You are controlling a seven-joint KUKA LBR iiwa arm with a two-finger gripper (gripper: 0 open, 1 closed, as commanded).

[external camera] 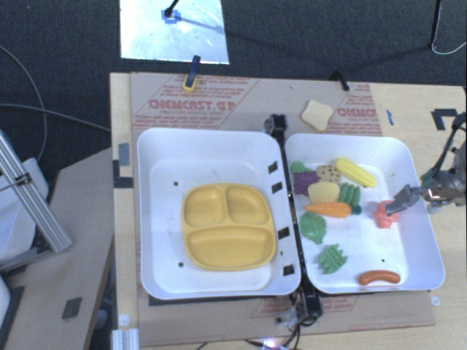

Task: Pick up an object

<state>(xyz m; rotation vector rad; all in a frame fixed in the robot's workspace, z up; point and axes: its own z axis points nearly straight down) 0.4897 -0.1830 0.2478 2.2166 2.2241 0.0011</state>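
While the arm reaches in from the right edge, the hand (400,200) sits low over the right bin (408,155), its grey tip pressed against a small red-pink toy (384,215) near the bin's right side. Whether the hand is open or closed on that piece I cannot tell; the tip is too small and blurred to judge.

Left of the hand, a cluster of play food lies in the same bin: a corn cob (355,172), a speckled cookie (329,173), purple grapes (306,181), a pale yellow piece (323,192), green beans (349,195) and a carrot (329,209). Below and left of the hand are a dark green leaf (314,227) and a lighter leafy piece (331,258). Almost straight below it, near the bin's front wall, lies a sausage (379,277).

Farther left, the left bin (157,195) holds a yellow divided plate (229,226). Above and left of the hand, outside the bins, a slice of toast (317,114) rests on the tabletop (241,100).
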